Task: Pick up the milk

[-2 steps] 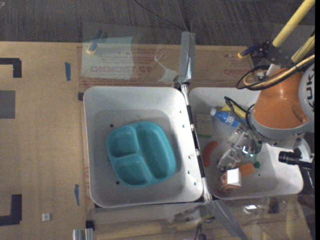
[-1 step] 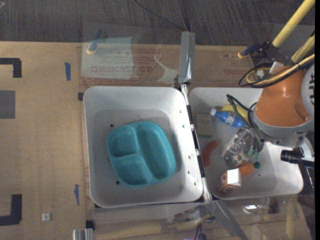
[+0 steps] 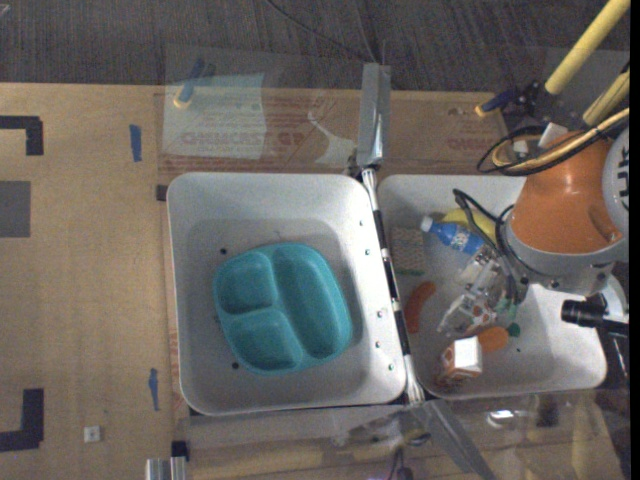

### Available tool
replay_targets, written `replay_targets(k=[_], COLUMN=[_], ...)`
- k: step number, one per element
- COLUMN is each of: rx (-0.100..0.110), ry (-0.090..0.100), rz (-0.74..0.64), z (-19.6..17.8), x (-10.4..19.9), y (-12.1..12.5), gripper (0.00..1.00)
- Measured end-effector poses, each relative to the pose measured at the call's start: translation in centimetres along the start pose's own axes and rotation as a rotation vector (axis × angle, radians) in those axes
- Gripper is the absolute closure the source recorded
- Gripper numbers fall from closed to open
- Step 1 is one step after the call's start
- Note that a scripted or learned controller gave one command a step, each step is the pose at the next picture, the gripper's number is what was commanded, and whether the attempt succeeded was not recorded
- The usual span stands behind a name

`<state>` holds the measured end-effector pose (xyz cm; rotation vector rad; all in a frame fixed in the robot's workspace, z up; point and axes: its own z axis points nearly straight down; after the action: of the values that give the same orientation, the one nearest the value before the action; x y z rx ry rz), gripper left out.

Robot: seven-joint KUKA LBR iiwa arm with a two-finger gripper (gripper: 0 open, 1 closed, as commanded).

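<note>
The arm (image 3: 570,208) is cut off by the right edge and hides part of the right bin (image 3: 590,368). Beneath it, the gripper (image 3: 485,298) blurs into clutter; its fingers are too indistinct to read.

The light is soft and even — not too bright. The two white bins (image 3: 270,193) glow palest. A faint shadow sits under the teal plate (image 3: 283,308) at 6 o'clock. Everything looks a bit fuzzy — the gripper (image 3: 480,298) most.
</note>
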<state>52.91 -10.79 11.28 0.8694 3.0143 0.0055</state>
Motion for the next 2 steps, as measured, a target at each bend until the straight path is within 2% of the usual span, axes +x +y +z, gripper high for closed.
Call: replay_targets(k=[1,2], rx=[-0.003,-0.003], ry=[-0.004,-0.003], rz=[0.005,0.006], z=[-0.93,-0.91], x=[-0.19,-0.2], y=[-0.03,-0.08], gripper=[1.0,0.0])
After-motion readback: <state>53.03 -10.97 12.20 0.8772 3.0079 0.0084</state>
